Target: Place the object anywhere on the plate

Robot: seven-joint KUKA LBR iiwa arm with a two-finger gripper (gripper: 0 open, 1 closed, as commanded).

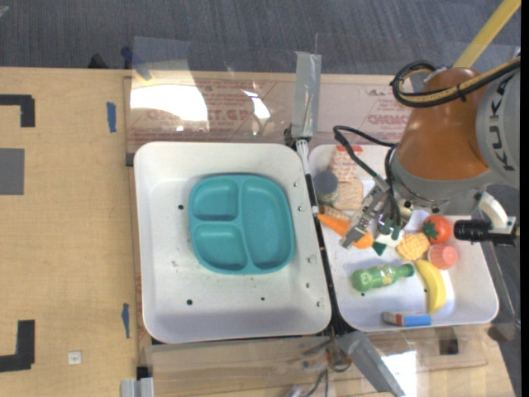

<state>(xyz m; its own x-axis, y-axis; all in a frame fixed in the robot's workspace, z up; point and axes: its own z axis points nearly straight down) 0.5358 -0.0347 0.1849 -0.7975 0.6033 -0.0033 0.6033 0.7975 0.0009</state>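
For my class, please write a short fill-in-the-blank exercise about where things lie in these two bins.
1. The teal plate lies in the ____ bin as the camera sees it.
2. The plate has ____ compartments.
3. The banana lies in the same bin as the green bottle, namely the ____ one.
4. The gripper hangs over the ____ bin.

Missing words: left; three; right; right.
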